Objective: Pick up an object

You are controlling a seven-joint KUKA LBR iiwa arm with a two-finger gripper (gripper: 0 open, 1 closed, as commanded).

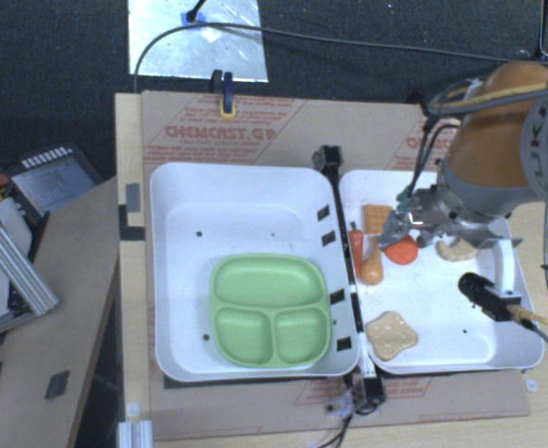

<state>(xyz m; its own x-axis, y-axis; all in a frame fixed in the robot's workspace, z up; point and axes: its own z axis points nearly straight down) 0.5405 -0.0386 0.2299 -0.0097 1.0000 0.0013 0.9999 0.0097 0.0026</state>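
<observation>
Looking down on the tabletop (pixel 130 297), I have two white bins side by side. The left bin (pixel 185 222) holds a green divided plate (pixel 269 308) toward its near side, with three compartments.

The arm (pixel 498 147) comes in from the right and reaches over the far part of the right bin (pixel 442 348). The tool (pixel 400 230) sits low over that bin's left half, just above a red ball (pixel 402 252). The ball lies right under the tool's tip, on or very close to the bin floor. I cannot tell whether the tool touches it, nor how wide the tool stands, since the wrist hides that part.

Left of the ball, an orange carrot-shaped piece (pixel 373 267) lies along the bin's left wall, with a slim red piece (pixel 356 243) just beside it. An orange square (pixel 377 217) lies farther back, near the tool. A pale, flat, cookie-like piece (pixel 456 249) rests to the right of the ball, partly under the arm. A tan slice shaped like toast (pixel 391 334) lies well apart, at the near left of the right bin.
</observation>
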